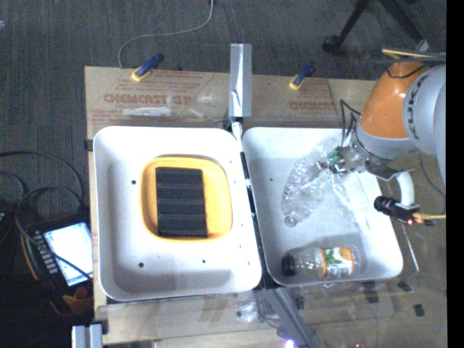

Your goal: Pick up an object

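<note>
A crumpled clear plastic bottle (308, 187) lies in the middle of the right bin (261, 194). A second plastic bottle (322, 262), with a dark cap and an orange label, lies on its side along that bin's front wall. In the left bin (116, 216) sits a yellow block with a black ribbed top (181, 200). The arm reaches in from the right with its orange band (388, 111) over the right bin's far right corner. My gripper (338, 159) is low at the upper right edge of the crumpled clear plastic, touching or just above it.
A metal divider post (240, 78) stands behind the seam between the bins. Two blue-and-yellow clamps (147, 66) (302, 75) hold the board at the back. Cables and a small black fitting (395, 207) hang off the arm over the right bin's right wall.
</note>
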`<state>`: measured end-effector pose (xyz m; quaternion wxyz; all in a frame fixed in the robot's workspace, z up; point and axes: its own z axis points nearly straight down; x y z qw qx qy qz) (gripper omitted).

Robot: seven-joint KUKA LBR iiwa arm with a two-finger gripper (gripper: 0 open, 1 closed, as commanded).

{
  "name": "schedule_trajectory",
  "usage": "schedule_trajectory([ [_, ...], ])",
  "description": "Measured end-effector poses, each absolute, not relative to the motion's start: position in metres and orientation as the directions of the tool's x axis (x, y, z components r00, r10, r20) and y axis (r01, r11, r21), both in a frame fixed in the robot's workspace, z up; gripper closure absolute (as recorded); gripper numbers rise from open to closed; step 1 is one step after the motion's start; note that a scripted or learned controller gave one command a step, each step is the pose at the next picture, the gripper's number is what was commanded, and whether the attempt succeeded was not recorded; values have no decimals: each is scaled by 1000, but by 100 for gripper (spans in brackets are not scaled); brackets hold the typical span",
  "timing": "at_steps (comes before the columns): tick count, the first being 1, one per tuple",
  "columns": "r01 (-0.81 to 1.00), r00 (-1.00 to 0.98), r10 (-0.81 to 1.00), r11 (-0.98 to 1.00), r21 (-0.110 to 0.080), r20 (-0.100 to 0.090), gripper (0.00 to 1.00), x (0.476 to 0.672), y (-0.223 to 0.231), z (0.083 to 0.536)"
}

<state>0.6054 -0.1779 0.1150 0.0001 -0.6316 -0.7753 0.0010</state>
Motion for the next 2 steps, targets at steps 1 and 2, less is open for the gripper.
schedule_trajectory([
  [1, 999, -37, 999, 37, -2, -2, 0, 619, -221, 186],
  [2, 1000, -2, 1000, 2, -2, 0, 0, 564, -166, 122],
])
